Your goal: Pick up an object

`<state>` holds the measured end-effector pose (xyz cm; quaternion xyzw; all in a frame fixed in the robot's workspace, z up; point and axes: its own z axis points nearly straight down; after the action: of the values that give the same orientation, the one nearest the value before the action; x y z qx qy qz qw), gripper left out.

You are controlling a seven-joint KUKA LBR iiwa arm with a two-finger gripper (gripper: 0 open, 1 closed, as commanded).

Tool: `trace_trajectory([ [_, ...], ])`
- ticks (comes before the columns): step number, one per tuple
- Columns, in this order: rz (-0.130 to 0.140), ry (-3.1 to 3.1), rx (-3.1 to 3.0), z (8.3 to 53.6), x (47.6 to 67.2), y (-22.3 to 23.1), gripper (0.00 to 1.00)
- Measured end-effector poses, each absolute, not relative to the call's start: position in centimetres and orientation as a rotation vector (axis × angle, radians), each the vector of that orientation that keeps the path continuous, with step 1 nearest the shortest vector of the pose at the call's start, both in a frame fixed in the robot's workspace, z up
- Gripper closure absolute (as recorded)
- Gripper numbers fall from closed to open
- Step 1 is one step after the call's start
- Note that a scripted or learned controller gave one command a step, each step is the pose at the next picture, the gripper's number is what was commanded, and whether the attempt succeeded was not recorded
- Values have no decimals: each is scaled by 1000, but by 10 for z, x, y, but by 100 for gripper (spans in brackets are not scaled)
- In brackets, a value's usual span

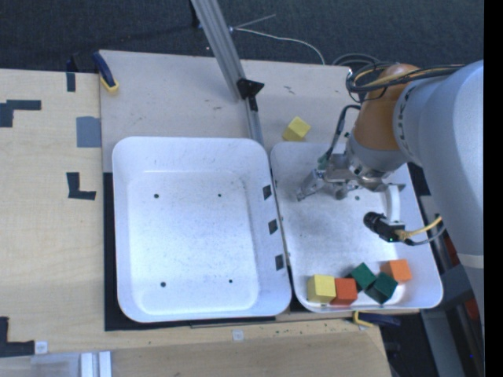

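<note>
Several blocks lie bunched at the near end of the right bin (314,234): a yellow block (321,287), a red block (345,290), two green blocks (364,274) (383,288) and an orange block (399,270). My gripper (322,192) hangs over the far part of that bin, well apart from the blocks. Its two fingers are spread, so it is open with nothing between them. Another yellow block (297,129) rests on the bench just beyond the right bin's far rim.
The left bin (130,210) stands beside the right one. A slanted metal rail (224,45) runs down to the gap between the bins. A blue-and-yellow clamp (104,72) sits at the bench's far left corner. A thin cable (283,38) lies behind.
</note>
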<state>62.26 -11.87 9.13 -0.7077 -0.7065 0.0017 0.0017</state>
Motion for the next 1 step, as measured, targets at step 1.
trace_trajectory([
  [1, 20, -2215, -2213, 91, 679, -102, 0],
])
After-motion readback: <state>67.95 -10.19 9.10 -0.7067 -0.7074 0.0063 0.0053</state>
